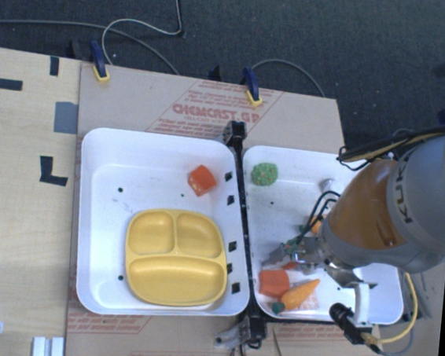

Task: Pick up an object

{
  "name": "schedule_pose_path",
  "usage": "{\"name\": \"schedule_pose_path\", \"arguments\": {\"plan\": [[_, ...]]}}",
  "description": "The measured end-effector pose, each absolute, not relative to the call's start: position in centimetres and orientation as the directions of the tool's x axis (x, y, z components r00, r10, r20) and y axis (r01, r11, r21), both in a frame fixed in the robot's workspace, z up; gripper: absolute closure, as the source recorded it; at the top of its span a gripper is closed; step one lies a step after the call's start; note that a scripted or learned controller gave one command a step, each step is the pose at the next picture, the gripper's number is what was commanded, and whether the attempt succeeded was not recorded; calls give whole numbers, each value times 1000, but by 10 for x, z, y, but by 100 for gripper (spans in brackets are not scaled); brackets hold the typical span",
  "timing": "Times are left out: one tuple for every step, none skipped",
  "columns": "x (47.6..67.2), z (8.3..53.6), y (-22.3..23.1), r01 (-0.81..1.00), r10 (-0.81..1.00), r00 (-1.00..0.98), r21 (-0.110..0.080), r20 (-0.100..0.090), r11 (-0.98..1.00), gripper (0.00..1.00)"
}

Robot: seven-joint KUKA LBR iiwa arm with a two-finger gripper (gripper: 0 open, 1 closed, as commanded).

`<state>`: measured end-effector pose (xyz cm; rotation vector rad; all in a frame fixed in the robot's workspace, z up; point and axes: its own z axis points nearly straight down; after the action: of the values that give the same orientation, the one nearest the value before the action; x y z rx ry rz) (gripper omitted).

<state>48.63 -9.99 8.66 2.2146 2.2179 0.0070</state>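
Observation:
My gripper (288,255) hangs low in the right bin (283,207), near its front left corner. Just below it lies a red block (274,282), and an orange carrot (300,294) with a green tip rests beside that block. A green round object (264,174) sits at the back left of the same bin. In the left bin (109,169) a red-orange object (202,180) lies near the back right. The grey arm with its orange band (369,216) covers much of the right bin's right side.
A yellow divided plate (175,256) takes up the front middle of the left bin. A black divider clip (235,133) sits where the bins meet at the back. Both bins rest on brown cardboard (206,108), held by blue clamps (100,64). Cables trail at the front (241,337).

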Motion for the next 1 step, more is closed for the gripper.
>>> {"name": "schedule_pose_path", "arguments": {"plan": [[486, 96, -100, 1000, 1000, -1, 8, -3, 1, 100]]}}
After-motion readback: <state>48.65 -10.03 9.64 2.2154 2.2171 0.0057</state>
